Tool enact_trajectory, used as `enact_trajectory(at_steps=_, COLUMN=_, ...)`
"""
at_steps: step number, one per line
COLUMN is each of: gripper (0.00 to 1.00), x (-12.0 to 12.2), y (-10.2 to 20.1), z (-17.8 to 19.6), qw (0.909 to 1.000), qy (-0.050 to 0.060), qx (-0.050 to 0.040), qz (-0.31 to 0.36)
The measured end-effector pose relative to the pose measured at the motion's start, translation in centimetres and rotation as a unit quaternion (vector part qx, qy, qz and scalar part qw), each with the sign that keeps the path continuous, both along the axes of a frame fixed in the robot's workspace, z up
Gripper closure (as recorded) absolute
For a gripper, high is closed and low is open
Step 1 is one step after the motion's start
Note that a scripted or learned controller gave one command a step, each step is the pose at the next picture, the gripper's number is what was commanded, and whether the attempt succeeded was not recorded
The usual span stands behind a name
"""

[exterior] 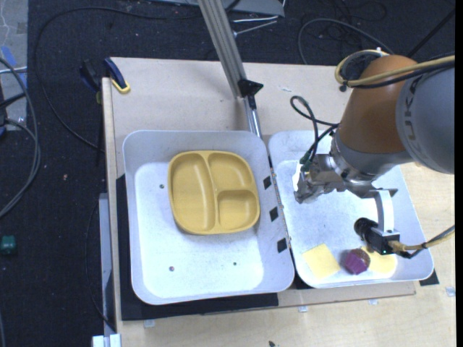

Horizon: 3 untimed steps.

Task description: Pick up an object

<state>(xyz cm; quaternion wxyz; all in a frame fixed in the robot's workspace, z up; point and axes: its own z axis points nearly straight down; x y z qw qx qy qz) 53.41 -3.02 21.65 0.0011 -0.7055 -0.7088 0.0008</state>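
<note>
Right now my gripper [307,189] is hanging over the near-left part of the right bin [416,215], low above the white floor, and I cannot tell from this slanted view how it is set or whether it is gripping anything; nothing is showing itself under it. My grey arm [427,114] with the orange band [376,107] is coming in from the right and is covering much of the bin behind it.

The things I could pick are lying toward the near edge of the same bin: a pale yellow flat piece [320,260], a small purple object [355,261] just beside it, and another pale yellow piece [383,264] touching or almost touching the purple one on its other side. All three are apart from my gripper, nearer to the camera. In the left bin [145,215] a yellow divided plate [214,191] is resting alone, well apart from me.

What is worrying me is this. If I am closing where I am hanging, I am probably catching only the bare floor. The flat yellow pieces are looking very thin, so they may slide away instead of lifting. The purple object is crowded by its neighbours, so I may push them against the bin wall. Also a loose cable [307,114] is hanging near my wrist and could snag.
</note>
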Motion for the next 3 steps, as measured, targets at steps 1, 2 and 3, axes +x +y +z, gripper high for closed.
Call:
enact_trajectory(at_steps=1, gripper=1.0, x=-1.1, y=5.2, z=1.6, qw=1.0, qy=-0.001, qx=0.0001, qz=0.001)
enact_trajectory(at_steps=2, gripper=1.0, x=-0.9, y=10.7, z=2.0, qw=1.0, qy=-0.002, qx=0.0, qz=0.001)
enact_trajectory(at_steps=3, gripper=1.0, x=-1.6, y=12.9, z=2.0, qw=1.0, qy=0.0, qx=-0.0002, qz=0.001)
